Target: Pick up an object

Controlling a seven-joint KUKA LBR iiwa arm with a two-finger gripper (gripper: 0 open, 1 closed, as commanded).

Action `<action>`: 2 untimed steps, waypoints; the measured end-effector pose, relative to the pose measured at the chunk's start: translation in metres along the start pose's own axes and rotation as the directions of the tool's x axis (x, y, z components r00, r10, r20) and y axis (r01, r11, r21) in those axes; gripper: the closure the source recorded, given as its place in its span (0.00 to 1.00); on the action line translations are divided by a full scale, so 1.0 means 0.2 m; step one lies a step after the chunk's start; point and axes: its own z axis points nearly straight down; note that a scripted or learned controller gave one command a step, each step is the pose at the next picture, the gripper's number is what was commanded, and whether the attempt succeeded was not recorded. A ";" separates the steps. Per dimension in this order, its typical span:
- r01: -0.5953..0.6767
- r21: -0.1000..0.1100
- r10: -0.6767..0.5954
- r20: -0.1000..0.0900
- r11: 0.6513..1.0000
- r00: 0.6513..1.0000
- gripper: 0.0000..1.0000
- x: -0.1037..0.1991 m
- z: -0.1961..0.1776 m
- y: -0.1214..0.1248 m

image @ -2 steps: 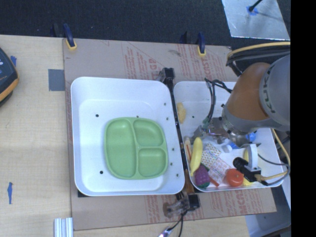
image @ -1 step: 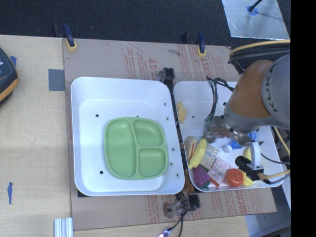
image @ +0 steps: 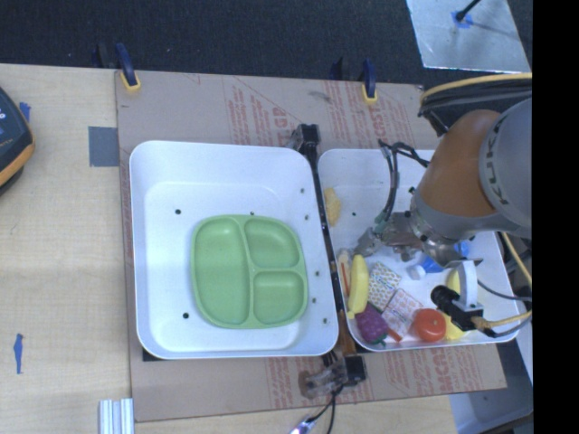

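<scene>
The right white bin (image: pixel 355 165) holds a jumble of small items: a yellow banana (image: pixel 359 284), a purple bunch of grapes (image: pixel 371 324), a red tomato (image: pixel 430 325), a white patterned packet (image: pixel 385 283), a pale yellow piece (image: pixel 333 206) by the left wall, and a blue item (image: pixel 434 263). My gripper (image: pixel 392 236) hangs low over the middle of this bin, just above the packet and to the right of the banana. The wrist with its orange band (image: pixel 460 172) hides the bin's right half.
The left white bin (image: pixel 154 179) holds a green divided plate (image: pixel 248 271). A black and yellow device (image: pixel 11 143) lies at the bench's left edge. Clamps (image: pixel 128 69) pin the cardboard sheet at the back. Cables (image: pixel 391 174) run along the wrist.
</scene>
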 end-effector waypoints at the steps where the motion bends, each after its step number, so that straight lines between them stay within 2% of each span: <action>1: -0.003 -0.004 0.003 -0.001 1.000 1.000 0.00 -0.06 0.05 0.26; 2: -0.002 -0.004 0.002 -0.002 1.000 1.000 0.00 0.27 -0.45 0.05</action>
